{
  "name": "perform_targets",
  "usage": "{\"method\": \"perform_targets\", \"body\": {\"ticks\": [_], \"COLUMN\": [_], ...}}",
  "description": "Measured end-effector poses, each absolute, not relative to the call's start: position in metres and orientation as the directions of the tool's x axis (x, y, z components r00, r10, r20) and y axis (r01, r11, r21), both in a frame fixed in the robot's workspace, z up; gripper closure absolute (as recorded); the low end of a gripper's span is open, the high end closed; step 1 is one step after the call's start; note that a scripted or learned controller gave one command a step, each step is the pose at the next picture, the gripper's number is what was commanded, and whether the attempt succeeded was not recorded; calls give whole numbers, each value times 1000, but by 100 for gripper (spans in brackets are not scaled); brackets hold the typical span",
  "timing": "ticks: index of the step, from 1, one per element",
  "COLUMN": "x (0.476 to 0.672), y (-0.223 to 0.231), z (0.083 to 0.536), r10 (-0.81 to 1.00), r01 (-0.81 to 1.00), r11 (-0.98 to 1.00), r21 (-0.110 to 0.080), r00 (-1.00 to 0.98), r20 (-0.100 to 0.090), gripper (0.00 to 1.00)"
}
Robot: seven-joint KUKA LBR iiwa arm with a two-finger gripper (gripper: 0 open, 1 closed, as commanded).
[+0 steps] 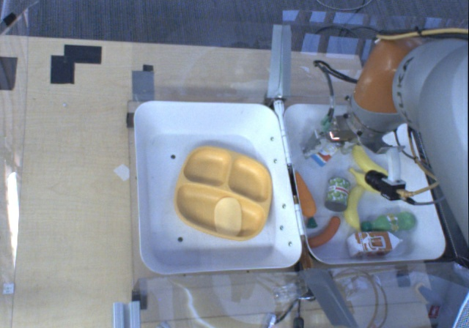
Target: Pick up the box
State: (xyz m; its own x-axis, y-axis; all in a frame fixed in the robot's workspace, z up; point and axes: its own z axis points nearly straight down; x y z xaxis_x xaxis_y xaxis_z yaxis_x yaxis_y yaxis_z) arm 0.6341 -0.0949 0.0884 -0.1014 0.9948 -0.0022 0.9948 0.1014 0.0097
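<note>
The grey arm with its orange band (377, 81) enters from the right and reaches over the far part of the right white bin (293, 123). The two-finger gripper (331, 134) sits low near that bin's far left corner; whether it is open or closed cannot be told, and no object is visible in its grasp.

The small white carton box with brown and orange print (372, 244) lies on its side at the near edge of the right bin, well apart from the gripper. Just beyond it lies a green plastic bottle (390, 222). A yellow banana (357, 186) runs lengthwise through the middle of the bin, beside a small green-labelled can (337, 193) on its left. An orange carrot (305, 195) lies along the bin's left wall, and a reddish sausage (325, 231) lies near it toward the near edge.

The left white bin (150, 202) holds a yellow plastic divided tray (220, 180) at its centre, with a pale oval piece (227, 214) in its near compartment.
</note>
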Motion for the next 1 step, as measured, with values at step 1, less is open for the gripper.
{"method": "perform_targets", "body": {"ticks": [1], "x": [634], "y": [-94], "z": [99], "r10": [994], "r01": [994], "r11": [106], "r21": [11], "r00": [-106], "r20": [-3], "gripper": [100]}}
